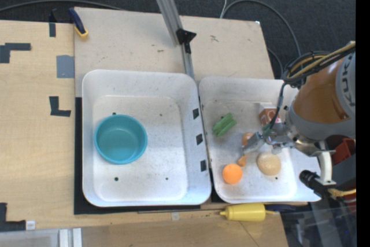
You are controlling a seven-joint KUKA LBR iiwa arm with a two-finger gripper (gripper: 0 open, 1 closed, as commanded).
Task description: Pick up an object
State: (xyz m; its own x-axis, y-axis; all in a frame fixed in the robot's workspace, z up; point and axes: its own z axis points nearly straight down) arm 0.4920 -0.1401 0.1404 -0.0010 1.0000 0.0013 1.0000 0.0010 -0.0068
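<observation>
With its finger state impossible to tell, the gripper (267,140) hovers just above the beige ball (268,164), apparently mid-approach; next, descend and close.

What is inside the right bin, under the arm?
The right bin holds a green piece, an orange ball and a beige lump. The gripper covers part of a brown item.

The scene is viewed by one fixed camera, set high above the worktop (133,46) and angled down at a slant. Both bins are framed whole at moderate range; the arm (324,101) enters from three o'clock.
</observation>
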